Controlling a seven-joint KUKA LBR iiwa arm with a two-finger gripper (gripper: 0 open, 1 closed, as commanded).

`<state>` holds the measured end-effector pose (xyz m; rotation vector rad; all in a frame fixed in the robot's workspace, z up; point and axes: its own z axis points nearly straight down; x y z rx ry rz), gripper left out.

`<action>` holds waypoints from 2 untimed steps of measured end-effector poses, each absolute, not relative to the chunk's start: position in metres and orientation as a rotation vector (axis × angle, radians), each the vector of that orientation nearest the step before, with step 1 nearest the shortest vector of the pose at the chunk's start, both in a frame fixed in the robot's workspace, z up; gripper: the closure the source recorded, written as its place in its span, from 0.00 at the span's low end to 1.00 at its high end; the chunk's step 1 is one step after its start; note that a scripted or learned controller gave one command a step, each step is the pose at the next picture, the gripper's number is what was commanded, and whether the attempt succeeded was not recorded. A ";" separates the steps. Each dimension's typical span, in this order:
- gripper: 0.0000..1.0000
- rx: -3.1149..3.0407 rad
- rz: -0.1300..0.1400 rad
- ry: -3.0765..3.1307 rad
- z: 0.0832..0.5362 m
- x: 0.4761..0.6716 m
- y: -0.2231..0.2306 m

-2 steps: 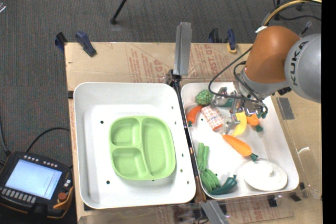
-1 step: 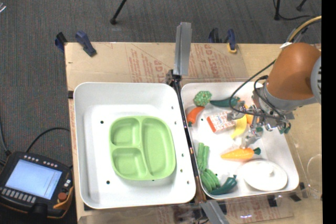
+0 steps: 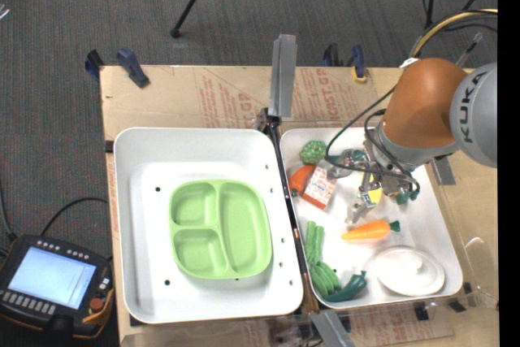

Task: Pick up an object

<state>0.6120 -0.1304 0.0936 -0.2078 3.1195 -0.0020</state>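
Note:
My gripper [image 3: 367, 193] hangs over the middle of the right bin [image 3: 431, 211], below the arm's orange band. A small yellow piece [image 3: 374, 195] shows right at the gripper; whether it is held is unclear. Just below lies an orange toy carrot [image 3: 367, 232]. To the left of the gripper sit a red-and-white box [image 3: 319, 187], an orange-red toy [image 3: 300, 177] and a green knobbly toy [image 3: 313, 152].
Green pea pods [image 3: 314, 244] and a dark green toy [image 3: 353, 284] lie along the right bin's front left. A white round lid [image 3: 409, 271] rests at its front right. The left bin [image 3: 138, 175] holds a green divided plate [image 3: 219, 227].

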 end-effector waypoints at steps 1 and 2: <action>0.00 -0.184 -0.001 3.125 0.092 0.524 -0.109; 1.00 -0.194 0.000 3.117 0.103 0.528 -0.107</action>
